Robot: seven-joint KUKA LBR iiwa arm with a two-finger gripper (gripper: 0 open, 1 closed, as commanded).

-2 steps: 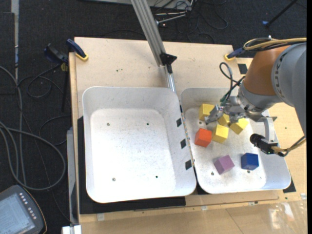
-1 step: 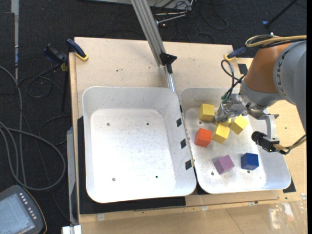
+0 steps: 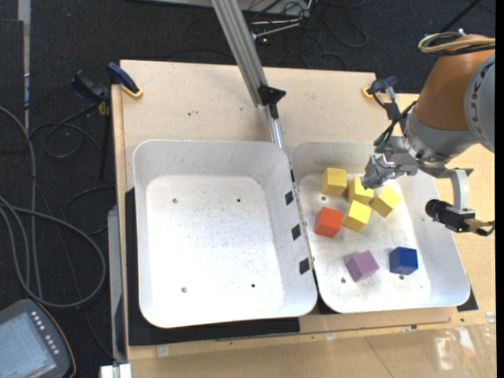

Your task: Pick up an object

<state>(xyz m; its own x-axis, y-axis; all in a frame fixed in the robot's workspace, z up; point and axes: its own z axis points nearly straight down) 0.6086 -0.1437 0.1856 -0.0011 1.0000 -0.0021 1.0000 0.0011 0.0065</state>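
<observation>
The gripper (image 3: 376, 173) hangs low over a cluster of yellow cubes (image 3: 358, 213) in the right bin (image 3: 441, 290); whether it is parted or clenched cannot be told, perhaps touching one. Orange cube (image 3: 328, 222), purple cube (image 3: 362, 264) and blue cube (image 3: 403, 260) lie nearby, matte and blocky.

Even, bright overhead light fills the scene. The white bins (image 3: 213, 235) look nearly washed out, with faint soft shadows under the blocks (image 3: 358, 211). The dark floor (image 3: 55, 172) stays dim. Focus is slightly soft throughout, with mild grain.
</observation>
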